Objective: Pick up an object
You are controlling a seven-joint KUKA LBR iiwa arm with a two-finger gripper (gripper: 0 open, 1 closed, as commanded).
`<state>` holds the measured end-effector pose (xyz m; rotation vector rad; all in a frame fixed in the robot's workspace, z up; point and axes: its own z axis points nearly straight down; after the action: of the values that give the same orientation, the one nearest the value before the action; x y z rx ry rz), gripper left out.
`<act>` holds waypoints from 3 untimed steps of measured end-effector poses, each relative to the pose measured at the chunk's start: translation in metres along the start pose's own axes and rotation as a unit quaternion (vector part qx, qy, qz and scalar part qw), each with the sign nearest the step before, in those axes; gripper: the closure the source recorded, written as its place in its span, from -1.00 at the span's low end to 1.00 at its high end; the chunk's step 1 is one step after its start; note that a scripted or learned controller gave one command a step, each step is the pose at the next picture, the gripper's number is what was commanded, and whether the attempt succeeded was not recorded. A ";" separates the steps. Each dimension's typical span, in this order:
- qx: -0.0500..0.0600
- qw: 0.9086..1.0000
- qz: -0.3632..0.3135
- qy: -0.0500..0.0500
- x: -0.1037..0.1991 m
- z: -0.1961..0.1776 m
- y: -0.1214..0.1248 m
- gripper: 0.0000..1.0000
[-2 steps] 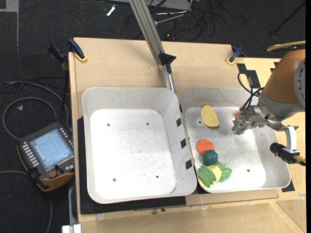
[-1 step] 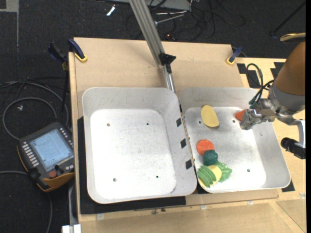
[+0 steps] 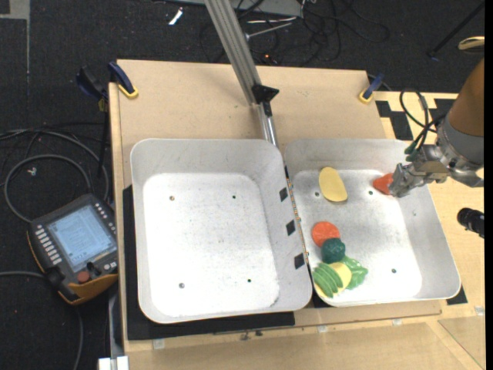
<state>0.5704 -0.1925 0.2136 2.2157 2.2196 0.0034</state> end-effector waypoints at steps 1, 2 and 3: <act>0.002 1.000 -0.003 0.002 0.055 -0.013 -0.001 1.00; 0.003 1.000 -0.003 0.002 0.111 -0.018 -0.006 1.00; 0.003 1.000 -0.004 0.002 0.167 -0.009 -0.004 1.00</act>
<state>0.5656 -0.0256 0.2219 2.2135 2.2331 0.0010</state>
